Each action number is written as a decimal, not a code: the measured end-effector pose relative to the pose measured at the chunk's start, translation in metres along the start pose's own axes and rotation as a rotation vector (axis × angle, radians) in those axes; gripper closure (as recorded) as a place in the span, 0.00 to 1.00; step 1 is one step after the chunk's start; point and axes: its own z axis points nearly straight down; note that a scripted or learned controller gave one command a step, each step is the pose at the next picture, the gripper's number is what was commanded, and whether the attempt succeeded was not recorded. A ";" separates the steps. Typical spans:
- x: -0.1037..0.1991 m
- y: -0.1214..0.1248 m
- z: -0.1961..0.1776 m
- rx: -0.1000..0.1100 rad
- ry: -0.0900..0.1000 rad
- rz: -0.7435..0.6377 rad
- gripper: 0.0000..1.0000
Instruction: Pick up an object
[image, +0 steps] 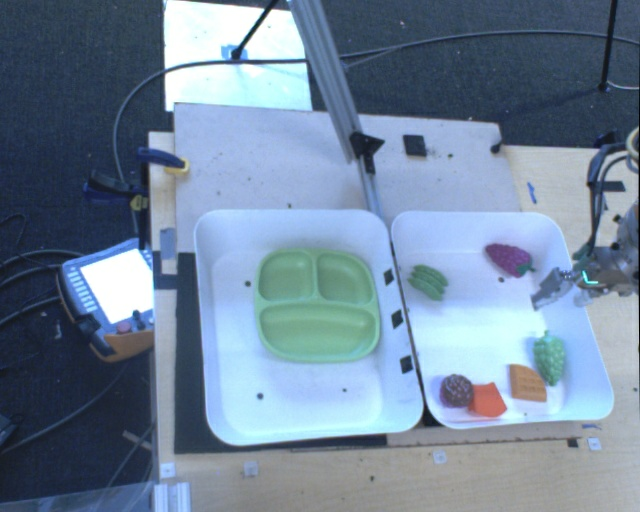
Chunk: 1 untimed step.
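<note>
The right bin (470, 330) holds several toy foods. A green pea pod (428, 281) lies at its upper left and a purple grape bunch (509, 259) at its upper right. Along the bin's front sit a green grape bunch (548, 357), an orange wedge (527, 383), a red-orange piece (488, 400) and a dark maroon ball (457, 390). My gripper (552, 290) hangs over the bin's right rim, just right of and below the purple grapes and above the green grapes. It touches none of the foods.
The left bin (230, 390) bears a green divided plate (318, 305). A slanted metal pole (335, 85) crosses the back board. A handheld pendant (108, 300) lies off the bench at the left.
</note>
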 end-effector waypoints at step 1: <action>0.000 0.000 -0.001 -0.002 -0.001 0.000 0.00</action>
